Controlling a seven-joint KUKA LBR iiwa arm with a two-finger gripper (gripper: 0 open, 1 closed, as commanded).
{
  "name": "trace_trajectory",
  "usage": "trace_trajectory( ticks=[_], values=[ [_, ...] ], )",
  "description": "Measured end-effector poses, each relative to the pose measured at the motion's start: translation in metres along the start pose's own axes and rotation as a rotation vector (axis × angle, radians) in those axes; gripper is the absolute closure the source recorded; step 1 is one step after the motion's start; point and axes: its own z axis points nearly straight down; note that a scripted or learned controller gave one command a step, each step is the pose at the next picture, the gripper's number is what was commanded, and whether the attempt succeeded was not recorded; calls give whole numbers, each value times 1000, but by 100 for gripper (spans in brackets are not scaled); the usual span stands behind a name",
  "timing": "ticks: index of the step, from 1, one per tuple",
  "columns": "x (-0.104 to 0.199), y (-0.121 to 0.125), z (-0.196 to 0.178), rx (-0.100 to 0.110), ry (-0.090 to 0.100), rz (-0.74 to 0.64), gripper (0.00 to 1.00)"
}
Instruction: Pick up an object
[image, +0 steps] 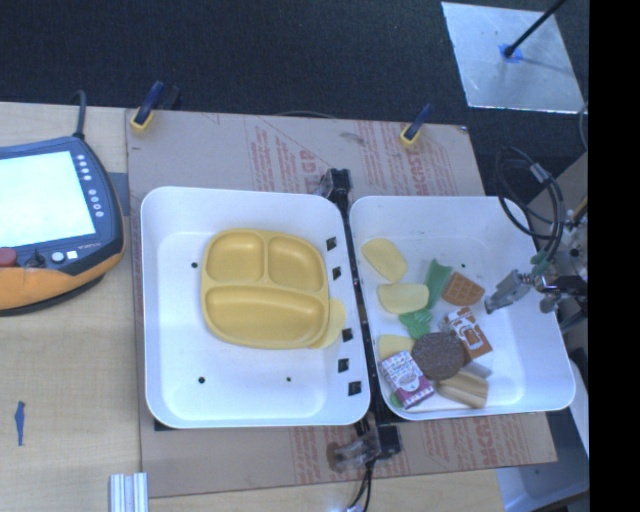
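Camera view gives you the worktop (70, 400) first, with two white bins on a cardboard sheet; take the right bin (520, 385) as your landmark. Touching its left wall sits the left bin (170, 330), which carries a yellow divided tray (265, 287). Well to the left of both, at the worktop's edge, lies the teach pendant (50, 220).

Inside the right bin your candidates crowd its left half: two pale yellow chips (384, 258) toward the far-left corner, a green piece (436, 278) beside them, a small waffle (463, 290) near the middle, a brown round patty (439, 355) toward the near side, a printed packet (404, 378) at the near-left corner and a tan block (463, 390) against the near wall.

Your end effector (505, 292) hangs over the bin's right half, just right of the waffle, apart from every item. It reads as a small grey shape and I cannot tell how far it is open; nothing visible sits in it.

I judge you are at the approach step, with no pick made. The next move calls for a shift left over one item, then a straight descent. The waffle is nearest, but its neighbours press close, so choose a clear grasp line.
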Motion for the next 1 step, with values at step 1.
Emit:
trace_trajectory(
  ticks=[1],
  values=[
    [38, 65, 103, 5, 2, -7, 0]
  ],
)
